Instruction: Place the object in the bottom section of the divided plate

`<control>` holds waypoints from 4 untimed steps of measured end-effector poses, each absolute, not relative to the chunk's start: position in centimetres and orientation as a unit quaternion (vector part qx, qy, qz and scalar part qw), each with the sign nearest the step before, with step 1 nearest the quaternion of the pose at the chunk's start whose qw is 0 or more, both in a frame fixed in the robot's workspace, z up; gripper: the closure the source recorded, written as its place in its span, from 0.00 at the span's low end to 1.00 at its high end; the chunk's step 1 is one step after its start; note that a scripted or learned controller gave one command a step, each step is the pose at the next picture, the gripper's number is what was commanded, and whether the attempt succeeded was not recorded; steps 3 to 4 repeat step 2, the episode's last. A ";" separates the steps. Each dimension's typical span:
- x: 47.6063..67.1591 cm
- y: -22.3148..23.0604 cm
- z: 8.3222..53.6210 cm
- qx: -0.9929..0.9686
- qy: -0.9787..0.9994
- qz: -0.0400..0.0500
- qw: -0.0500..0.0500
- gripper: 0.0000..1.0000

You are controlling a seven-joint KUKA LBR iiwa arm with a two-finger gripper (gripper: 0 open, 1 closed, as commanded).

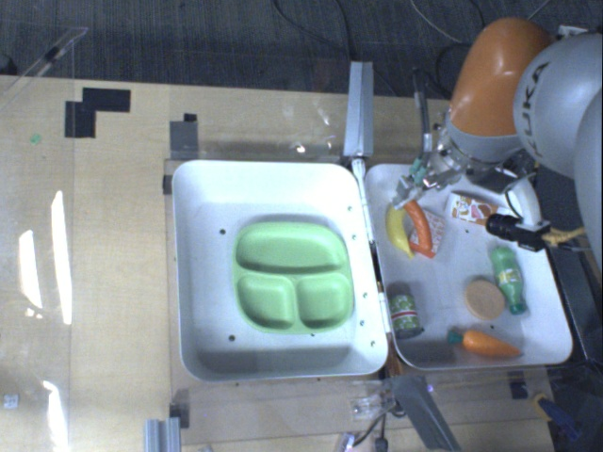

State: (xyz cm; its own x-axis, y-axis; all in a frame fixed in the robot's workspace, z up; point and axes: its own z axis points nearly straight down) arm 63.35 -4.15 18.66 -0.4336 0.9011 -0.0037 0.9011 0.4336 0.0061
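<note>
Two white bins sit side by side on the counter. The left bin holds a green divided plate, with one long section at the far side and two smaller ones nearer the camera; all three look bare. The right bin holds the loose items: a banana touching an orange carrot-like piece, a small dark can, a tan round disc, a green bottle, a second carrot near the front wall and a white packet.

The arm reaches in from the right, and the end effector hangs low over the far left part of the right bin, just above the banana and carrot piece. Whether it is open, closed or gripping anything cannot be told from this angle.

Judging by this, the task is at its start: nothing lies in the plate's bottom section, and an object is not visibly picked. The grasp, the carry across the bin walls and the drop all remain.
</note>
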 end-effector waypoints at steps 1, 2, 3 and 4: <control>62.1 6.2 18.5 0.562 0.827 0.002 0.001 1.00; 62.1 6.2 18.5 0.562 0.827 0.002 0.001 0.00; 62.1 6.2 18.5 0.562 0.827 0.002 0.001 0.00; 62.1 6.2 18.5 0.562 0.827 0.002 0.001 0.00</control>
